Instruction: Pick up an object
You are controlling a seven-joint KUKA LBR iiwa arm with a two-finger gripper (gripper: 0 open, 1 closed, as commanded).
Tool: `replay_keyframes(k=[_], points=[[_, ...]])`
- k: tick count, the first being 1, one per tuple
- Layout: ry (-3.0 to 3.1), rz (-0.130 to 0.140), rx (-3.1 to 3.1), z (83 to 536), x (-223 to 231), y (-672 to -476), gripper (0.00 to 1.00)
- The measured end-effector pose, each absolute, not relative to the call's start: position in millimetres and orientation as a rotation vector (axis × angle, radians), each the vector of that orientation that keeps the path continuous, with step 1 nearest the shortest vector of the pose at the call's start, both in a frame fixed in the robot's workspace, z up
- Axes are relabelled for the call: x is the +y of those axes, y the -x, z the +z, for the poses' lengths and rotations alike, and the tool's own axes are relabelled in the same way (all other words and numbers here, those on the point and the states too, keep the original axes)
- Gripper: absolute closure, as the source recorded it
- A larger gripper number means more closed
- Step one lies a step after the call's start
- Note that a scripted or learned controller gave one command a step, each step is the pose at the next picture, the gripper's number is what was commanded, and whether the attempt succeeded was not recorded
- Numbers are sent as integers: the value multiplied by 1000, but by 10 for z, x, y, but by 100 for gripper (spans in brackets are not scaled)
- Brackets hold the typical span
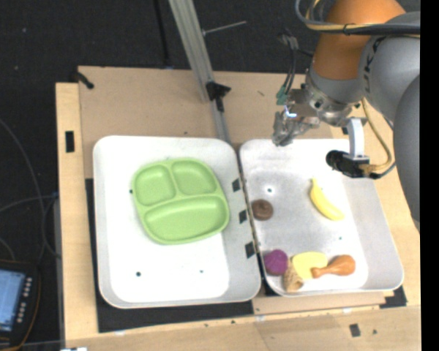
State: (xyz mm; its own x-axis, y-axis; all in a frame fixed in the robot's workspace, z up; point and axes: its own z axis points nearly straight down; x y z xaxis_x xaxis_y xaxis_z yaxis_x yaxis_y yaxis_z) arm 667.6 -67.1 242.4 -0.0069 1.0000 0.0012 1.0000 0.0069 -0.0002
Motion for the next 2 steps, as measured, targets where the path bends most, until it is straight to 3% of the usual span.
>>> replay_keyframes(k=[1,2], points=[[2214,-3,-2230,2390,-135,-6816,100],[2213,0,-2228,2299,392,-6803,100]])
